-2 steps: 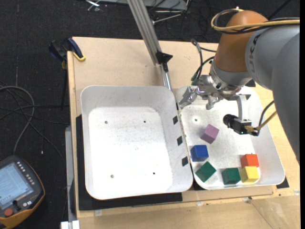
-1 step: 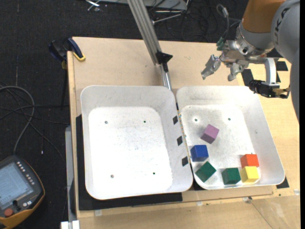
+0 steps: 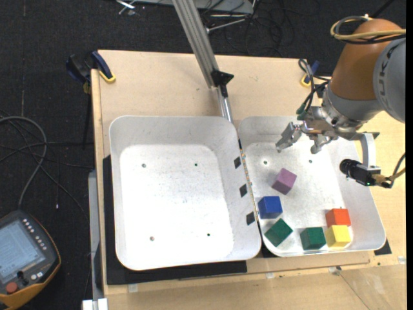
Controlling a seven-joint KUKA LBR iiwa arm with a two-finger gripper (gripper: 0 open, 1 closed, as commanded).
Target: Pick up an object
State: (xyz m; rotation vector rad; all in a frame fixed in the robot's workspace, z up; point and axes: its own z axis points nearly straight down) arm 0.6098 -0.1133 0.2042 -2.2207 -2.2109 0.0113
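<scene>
The right bin point(image 3: 303, 160) holds several blocks. A purple block point(image 3: 284, 181) lies near its middle, a blue one point(image 3: 270, 206) below it, and two green ones point(image 3: 279, 232) point(image 3: 313, 237) along the front. An orange block point(image 3: 338, 217) and a yellow block point(image 3: 339, 235) sit together at the front right. My gripper point(image 3: 301, 141) hangs open above the bin's back part, up and to the right of the purple block, with nothing between its fingers.
The left bin point(image 3: 171, 192) lies beside the right one. A slanted metal pole point(image 3: 200, 41) runs from the top down to the bins' shared back corner. Clamps sit at the bench's back corners. A teach pendant point(image 3: 22, 257) rests on the floor at left.
</scene>
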